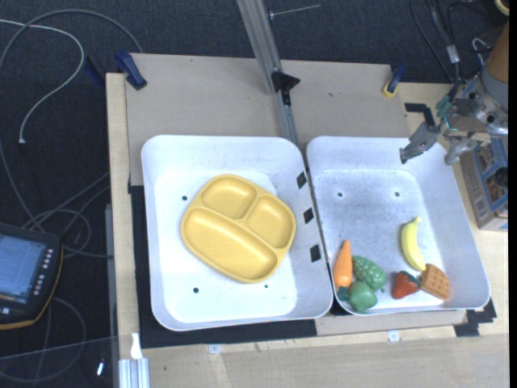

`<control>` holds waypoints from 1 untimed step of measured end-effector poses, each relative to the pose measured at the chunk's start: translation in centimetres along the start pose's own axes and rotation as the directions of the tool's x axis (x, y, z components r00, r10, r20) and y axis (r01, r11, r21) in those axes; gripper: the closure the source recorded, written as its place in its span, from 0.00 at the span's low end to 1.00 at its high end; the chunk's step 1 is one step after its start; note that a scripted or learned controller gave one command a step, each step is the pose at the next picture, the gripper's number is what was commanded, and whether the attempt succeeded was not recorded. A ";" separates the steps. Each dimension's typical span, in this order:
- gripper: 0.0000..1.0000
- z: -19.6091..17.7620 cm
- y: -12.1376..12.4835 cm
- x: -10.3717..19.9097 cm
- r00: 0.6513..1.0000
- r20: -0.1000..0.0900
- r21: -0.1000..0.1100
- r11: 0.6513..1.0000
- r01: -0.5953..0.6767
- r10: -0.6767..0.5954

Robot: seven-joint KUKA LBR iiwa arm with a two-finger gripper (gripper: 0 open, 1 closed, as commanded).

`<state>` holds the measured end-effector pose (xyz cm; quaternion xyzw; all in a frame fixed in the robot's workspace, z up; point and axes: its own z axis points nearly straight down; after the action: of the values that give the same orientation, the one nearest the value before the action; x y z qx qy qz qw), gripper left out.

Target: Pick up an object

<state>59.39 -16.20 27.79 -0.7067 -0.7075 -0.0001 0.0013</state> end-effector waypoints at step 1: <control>0.00 0.0 0.0 0.0 1.000 0.000 0.000 1.000 0.001 -0.001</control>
<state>59.39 -16.20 27.79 -0.7065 -0.7077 0.0001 0.0012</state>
